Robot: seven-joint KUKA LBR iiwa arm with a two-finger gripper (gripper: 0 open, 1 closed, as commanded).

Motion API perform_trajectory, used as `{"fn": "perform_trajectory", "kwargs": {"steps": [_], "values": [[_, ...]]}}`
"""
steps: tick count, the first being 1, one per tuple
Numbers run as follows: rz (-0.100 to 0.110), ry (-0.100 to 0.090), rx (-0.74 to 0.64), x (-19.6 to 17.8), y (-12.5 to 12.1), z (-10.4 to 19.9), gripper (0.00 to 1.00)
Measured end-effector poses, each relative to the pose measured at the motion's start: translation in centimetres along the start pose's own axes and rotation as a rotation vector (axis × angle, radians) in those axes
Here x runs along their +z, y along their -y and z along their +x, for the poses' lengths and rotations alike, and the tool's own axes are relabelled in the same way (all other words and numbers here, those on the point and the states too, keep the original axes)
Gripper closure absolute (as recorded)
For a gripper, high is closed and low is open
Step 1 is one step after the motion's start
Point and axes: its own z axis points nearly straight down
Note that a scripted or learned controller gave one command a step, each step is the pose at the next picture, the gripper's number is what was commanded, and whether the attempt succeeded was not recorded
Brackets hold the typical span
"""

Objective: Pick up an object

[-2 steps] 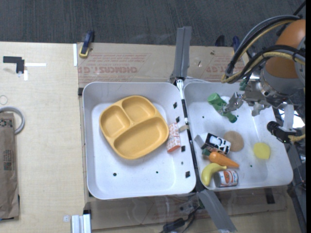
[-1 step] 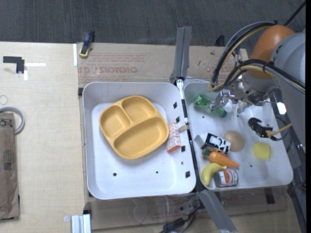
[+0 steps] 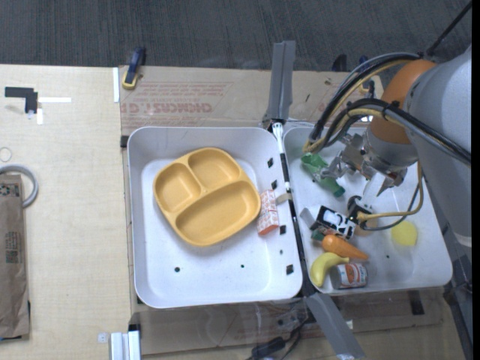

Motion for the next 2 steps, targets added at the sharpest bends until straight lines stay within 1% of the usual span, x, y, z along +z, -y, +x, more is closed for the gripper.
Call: {"fn": "perform_trajectory", "kwargs": {"steps": [1,2], "values": [[0.008,0.001,0.174,0.1,-1.2,-0.9,0.00],[0.010,0.007,0.396,-4.5,2.3,-5.7,0.00]]}}
